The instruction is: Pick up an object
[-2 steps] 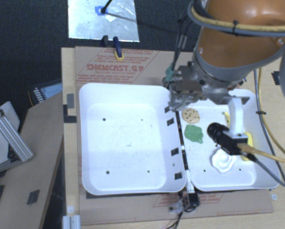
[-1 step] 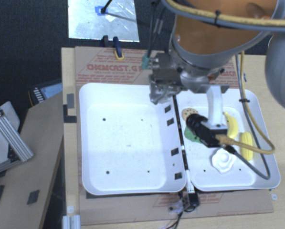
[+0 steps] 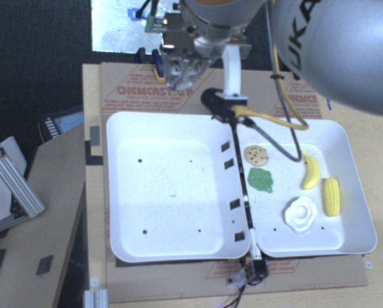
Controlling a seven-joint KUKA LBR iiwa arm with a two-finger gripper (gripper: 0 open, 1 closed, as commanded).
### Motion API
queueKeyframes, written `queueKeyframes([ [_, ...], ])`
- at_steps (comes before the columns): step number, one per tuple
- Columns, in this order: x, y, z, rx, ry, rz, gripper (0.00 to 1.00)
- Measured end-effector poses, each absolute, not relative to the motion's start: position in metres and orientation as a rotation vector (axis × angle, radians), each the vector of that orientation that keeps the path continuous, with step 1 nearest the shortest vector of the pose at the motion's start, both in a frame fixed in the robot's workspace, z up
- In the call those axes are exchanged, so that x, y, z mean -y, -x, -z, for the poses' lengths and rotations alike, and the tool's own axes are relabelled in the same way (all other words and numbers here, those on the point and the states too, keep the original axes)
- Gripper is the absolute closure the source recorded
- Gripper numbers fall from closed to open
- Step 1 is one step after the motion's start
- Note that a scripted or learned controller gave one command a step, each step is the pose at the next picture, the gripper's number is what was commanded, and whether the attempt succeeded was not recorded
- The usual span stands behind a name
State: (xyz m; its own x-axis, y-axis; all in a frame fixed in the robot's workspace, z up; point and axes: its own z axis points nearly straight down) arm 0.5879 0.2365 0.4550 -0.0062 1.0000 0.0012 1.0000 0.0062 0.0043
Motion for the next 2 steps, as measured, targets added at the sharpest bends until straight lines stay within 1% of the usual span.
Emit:
queueKeyframes([
  [1,-0.234,-0.53,-0.351,-2.232,-2.22,0.018,1.0],
  [2,-0.204,-0.484,-0.306,-2.223,-2.224,0.01,1.0],
])
